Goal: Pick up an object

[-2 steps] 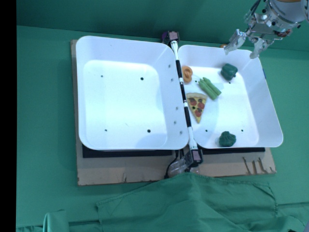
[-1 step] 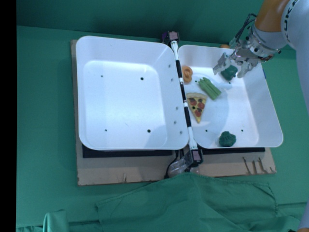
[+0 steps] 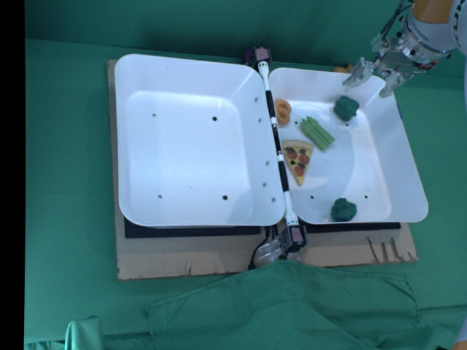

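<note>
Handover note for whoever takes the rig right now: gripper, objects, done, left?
Gripper: open, holding nothing, above the far right corner of the right bin, near the upper green broccoli piece.
Right bin contents: upper green broccoli piece, green bean bundle, orange ring-shaped piece by the divider, pizza slice, lower green broccoli piece near the front edge.
Left bin: no objects seen in it.
Done: nothing picked yet.
Left: descend, close on an object and lift; the upper broccoli piece looks the closest candidate.
</note>
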`<state>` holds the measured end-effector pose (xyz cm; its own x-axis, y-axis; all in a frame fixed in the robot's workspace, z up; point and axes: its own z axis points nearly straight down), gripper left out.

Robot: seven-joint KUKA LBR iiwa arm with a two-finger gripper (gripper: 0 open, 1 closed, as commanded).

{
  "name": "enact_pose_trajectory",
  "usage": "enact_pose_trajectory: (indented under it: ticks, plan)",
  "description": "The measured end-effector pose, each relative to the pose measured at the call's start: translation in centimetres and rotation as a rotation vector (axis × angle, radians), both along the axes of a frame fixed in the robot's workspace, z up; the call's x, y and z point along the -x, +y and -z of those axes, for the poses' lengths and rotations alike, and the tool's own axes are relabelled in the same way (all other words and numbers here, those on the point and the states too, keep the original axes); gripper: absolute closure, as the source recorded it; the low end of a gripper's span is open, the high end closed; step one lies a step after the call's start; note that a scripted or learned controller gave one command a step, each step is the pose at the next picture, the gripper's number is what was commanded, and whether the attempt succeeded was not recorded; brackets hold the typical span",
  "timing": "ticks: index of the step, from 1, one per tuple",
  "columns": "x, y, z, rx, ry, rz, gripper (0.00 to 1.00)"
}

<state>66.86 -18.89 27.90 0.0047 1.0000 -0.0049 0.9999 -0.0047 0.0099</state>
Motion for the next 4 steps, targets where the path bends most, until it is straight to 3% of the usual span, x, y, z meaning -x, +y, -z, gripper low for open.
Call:
enact_pose_trajectory:
  ticks: [1,2,3,4]
  plan:
    - [-2.0,2.1,9.7,-0.003,0.008,-0.004,0.0]
    - [-2.2,1.9,7.7,0.002,-0.004,0.0,1.0]
    - [-3.2,0.6,7.2,-0.001,0.007,-0.001,1.0]
    - [-3.3,0.9,2.4,-0.002,-0.001,0.011,1.0]
